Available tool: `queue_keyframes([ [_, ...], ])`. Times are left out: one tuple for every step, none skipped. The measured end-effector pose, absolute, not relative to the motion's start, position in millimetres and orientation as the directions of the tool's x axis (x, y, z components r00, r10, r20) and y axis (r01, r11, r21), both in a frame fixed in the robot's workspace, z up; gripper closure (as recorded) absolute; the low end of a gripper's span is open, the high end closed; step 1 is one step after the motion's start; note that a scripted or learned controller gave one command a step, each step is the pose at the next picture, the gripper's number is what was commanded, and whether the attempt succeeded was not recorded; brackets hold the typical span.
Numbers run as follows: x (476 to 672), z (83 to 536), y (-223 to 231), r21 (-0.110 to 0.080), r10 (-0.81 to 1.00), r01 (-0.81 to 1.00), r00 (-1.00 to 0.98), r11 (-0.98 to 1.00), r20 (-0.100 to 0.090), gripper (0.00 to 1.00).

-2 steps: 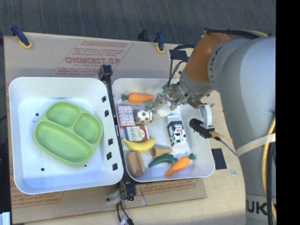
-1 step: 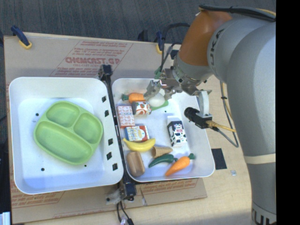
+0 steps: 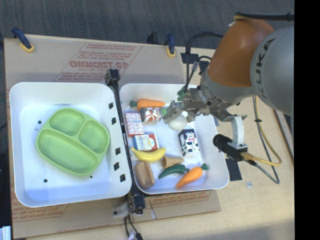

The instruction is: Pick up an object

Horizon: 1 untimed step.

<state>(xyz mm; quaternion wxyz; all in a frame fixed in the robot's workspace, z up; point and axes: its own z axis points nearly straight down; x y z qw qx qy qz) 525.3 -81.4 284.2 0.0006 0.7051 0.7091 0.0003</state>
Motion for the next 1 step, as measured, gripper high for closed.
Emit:
queue_keyframes([
  [528.4, 220.0, 2.7, -0.003, 1.000, 1.000, -0.007, 0.007, 0.000, 1.00],
])
